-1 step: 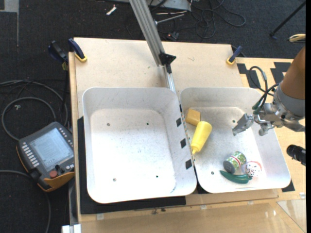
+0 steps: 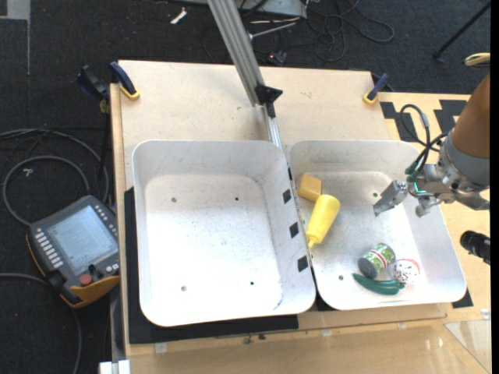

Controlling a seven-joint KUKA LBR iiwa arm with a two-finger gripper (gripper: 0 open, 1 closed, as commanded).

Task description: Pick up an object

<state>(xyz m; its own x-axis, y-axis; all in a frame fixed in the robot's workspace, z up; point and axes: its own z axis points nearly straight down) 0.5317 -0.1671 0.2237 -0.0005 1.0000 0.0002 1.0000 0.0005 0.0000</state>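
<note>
- The gripper [image 2: 405,195] hangs over the right bin [image 2: 437,283], close to that bin's right wall, with the grey arm [image 2: 468,158] reaching in from the right.
- Its two fingers are spread apart, one to the left [image 2: 387,198] and one more to the right, and nothing sits between them.
- A yellow bottle [image 2: 321,217] lies flat in the right bin, just beside the wall the two bins share.
- Its long way runs almost up and down in the view, only a bit tilted (top end leaning right).
- Its thin nozzle points down and a little left, toward the near side of the bench, and its fat end points up and away.
- A small yellow block [image 2: 310,186] sits just above the bottle's fat end, very near it or touching it; I cannot tell which.
- In the bin's near right corner a green and white can [image 2: 377,260] lies on its side, with its long way running from low left to high right.
- A dark green curved thing [image 2: 380,285] lies just under the can.
- A white thing with red spots [image 2: 405,270] sits right beside the can.
- The gripper is well apart from the bottle and from the corner pile.
- The left bin [image 2: 148,170] is next to it on the wooden bench [image 2: 195,100].
</note>
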